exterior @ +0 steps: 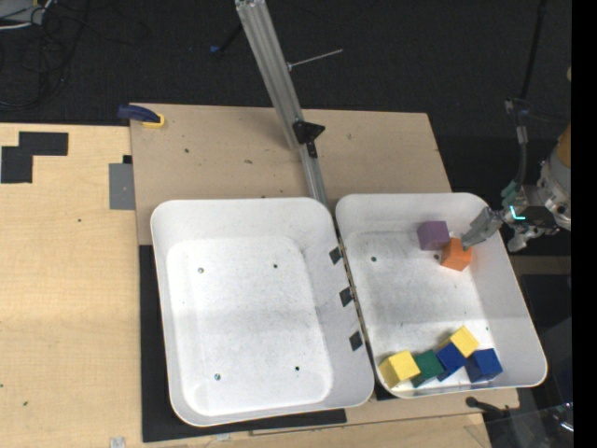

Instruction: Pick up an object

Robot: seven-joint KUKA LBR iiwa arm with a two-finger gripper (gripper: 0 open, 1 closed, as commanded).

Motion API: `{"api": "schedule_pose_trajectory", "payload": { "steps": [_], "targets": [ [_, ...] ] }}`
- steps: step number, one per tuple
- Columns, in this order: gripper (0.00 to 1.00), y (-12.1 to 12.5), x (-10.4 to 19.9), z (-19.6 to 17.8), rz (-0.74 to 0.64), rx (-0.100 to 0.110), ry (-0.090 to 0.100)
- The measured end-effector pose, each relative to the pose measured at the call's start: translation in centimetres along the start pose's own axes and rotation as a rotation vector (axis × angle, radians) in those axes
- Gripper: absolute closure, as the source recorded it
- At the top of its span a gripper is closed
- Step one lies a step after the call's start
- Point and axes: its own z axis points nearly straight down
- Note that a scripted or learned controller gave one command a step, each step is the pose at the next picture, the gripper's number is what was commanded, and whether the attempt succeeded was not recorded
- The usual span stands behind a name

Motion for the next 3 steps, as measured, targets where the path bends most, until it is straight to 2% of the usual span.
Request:
{"api": "schedule_pose_trajectory", "payload": {
  "steps": [1,2,3],
  "targets": [
    [0.0,0.1,0.0,-0.2,-0.001,-0.004,-0.001],
    [0.0,0.0,-0.4,6.1,0.0,0.002,0.0],
    [0.0,0.2,-0.4,10.6,0.0,0.0,0.0]
  ]
}}
